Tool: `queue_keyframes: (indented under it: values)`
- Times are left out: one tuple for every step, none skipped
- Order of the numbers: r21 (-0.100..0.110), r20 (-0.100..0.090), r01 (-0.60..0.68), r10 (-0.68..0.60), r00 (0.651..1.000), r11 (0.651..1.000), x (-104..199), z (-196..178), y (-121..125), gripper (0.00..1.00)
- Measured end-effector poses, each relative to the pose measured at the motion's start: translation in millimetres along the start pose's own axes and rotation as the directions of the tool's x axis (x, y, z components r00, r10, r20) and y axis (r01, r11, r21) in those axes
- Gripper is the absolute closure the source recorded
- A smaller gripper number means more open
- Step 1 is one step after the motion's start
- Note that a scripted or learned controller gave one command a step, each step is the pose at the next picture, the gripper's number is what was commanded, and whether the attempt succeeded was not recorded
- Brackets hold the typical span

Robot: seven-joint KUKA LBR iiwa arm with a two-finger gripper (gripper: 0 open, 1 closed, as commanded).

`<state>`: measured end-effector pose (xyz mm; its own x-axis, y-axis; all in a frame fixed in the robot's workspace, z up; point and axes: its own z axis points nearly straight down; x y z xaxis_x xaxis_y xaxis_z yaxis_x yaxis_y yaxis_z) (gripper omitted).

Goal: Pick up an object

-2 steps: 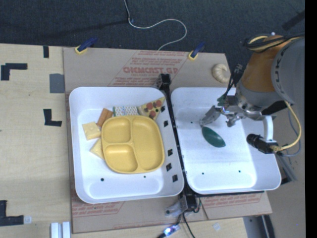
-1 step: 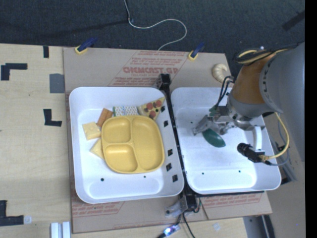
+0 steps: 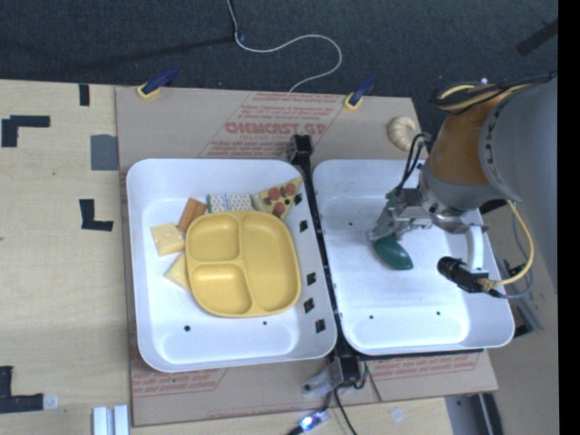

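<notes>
Teal object (image 3: 395, 254) in right bin (image 3: 362, 315), long axis slanting upper-left to lower-right, end effector (image 3: 391, 232) above, grip unclear.

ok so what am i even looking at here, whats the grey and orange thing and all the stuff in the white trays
It is one camera fixed above a bench, looking down at a slant. The grey and orange thing is a robot arm reaching in from the right. At its tip is a two-finger gripper, lowered into the right shallow white bin just above a small dark green object; I can't tell if it grips it. The left shallow white bin holds a yellow divided plastic plate with small tan and orange pieces tucked around its upper left edge. Its job is picking something up.
</notes>
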<state>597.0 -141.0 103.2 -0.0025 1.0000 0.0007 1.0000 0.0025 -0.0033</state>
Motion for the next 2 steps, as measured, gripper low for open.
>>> queue_keyframes:
  values:
    - [-0.006, 0.001, -0.001, 0.001, 1.000, 1.000, 6, -44, 4, 1.00]
    - [-0.006, 0.001, -0.001, 0.001, 1.000, 1.000, -4, -96, 3, 1.00]
